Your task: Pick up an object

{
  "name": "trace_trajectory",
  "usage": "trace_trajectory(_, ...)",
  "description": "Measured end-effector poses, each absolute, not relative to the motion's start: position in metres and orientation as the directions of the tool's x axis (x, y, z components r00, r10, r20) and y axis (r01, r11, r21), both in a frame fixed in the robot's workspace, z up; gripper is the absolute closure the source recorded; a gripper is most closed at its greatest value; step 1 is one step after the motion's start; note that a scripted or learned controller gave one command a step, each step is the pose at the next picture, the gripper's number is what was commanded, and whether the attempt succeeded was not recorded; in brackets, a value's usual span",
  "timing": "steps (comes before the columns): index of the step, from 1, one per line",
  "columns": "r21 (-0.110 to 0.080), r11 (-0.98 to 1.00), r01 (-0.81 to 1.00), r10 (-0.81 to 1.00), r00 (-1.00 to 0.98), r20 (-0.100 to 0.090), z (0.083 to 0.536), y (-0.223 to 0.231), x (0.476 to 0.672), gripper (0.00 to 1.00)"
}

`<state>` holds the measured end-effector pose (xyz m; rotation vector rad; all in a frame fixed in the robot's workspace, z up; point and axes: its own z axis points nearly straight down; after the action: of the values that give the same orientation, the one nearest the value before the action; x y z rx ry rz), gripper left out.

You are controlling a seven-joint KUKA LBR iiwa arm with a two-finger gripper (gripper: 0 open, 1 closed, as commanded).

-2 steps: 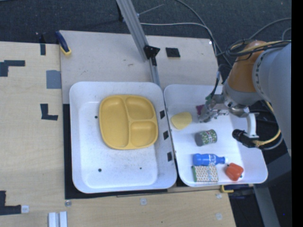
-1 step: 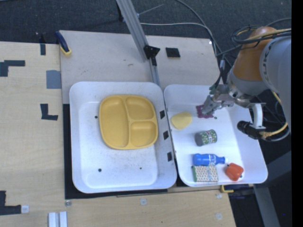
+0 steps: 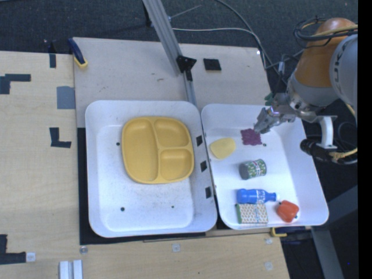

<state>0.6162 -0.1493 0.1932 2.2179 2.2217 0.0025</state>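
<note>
chunky grey arm point(image 3: 325, 74) with a big orange band point(image 3: 325, 36) up top, black cables point(image 3: 311, 28) looping off it, and a small metal gripper point(image 3: 263, 125) at the end.

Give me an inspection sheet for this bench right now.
Surface: two white bins side by side, left bin, right bin.
Job's things: in the right bin, purple piece, yellow lump, green can, blue bottle, patterned box, red object.
Clutter: yellow divided tray in the left bin.
Grippers: pincer at the purple piece.
Cables: black cable behind the bins.
Surroundings: metal post.
</note>
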Motion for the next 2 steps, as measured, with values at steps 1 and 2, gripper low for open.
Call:
trace_trajectory(1, 0.003, 0.002, 1.0, 1.0, -0.002, 0.0, 0.238, -0.144, 0.613, 1.0)
trace_trajectory(2, -0.002, 0.006, 1.0, 1.0, -0.006, 0.001, 0.226, -0.085, 0.602, 1.0)
